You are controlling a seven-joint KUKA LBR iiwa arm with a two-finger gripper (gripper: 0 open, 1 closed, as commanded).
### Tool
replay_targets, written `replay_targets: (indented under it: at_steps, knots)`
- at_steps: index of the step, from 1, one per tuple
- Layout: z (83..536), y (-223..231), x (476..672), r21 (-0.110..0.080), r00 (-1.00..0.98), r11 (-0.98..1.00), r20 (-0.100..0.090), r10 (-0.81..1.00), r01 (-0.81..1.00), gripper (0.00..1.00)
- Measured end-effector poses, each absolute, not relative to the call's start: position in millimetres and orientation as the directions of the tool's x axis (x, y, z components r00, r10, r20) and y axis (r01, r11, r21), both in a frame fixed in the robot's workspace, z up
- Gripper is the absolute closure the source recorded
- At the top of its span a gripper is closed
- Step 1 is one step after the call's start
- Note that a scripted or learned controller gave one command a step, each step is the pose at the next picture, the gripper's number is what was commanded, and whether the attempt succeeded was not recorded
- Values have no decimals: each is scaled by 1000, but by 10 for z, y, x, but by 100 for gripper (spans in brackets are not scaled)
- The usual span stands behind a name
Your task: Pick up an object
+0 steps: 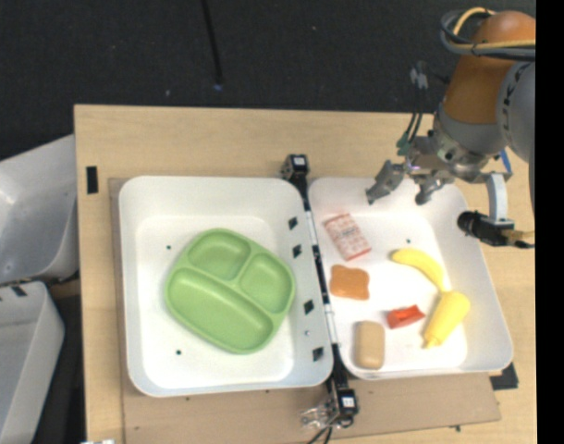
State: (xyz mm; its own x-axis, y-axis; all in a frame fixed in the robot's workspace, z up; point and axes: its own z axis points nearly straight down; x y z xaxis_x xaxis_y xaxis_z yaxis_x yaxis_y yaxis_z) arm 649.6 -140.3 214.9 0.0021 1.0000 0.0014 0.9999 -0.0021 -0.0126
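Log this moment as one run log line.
gripper: open, above right bin's far end | held: nothing | nearest: pink packet | left bin: green tray

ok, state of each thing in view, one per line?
tool: open, holding nothing, over right bin's far end
tray: flat in left bin, no items in it
banana: lying loose
yellow bottle: on its side
packet: flat
orange piece: flat
red piece: loose
tan block: near front wall

We see a pale wooden bench (97, 146) carrying two shallow white bins side by side: the right bin (490, 340) under the gripper (404, 188), the left bin (139, 359) beyond it.
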Motion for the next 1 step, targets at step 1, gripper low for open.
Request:
replay_targets:
  at_steps: [1]
  knots:
    - [2238,-1401,6524,2,0,0,0,1000,1000,0]
